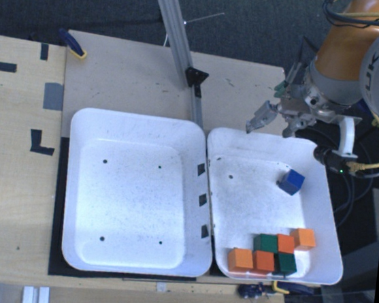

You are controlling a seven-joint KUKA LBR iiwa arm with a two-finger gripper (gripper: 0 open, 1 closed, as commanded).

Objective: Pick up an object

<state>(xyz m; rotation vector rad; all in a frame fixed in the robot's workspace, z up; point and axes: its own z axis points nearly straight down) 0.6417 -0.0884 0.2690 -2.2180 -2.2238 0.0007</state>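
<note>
My gripper [273, 123] hangs over the far rim of the right bin [259, 143], its two grey fingers spread open with nothing between them. A blue cube [291, 181] lies alone in that bin, a little below and to the right of the gripper. Along the bin's near edge sits a cluster of blocks: an orange block [240, 259] at the left, another orange one [264, 261], two green blocks [267, 243] [287, 263], and orange blocks [304, 238] at the right.
The left bin [78, 168] lies beside the right one. A slanted metal pole [179, 36] crosses the bench behind the bins, ending at a black bracket [196, 77]. Cables [352, 164] hang at the right of the arm.
</note>
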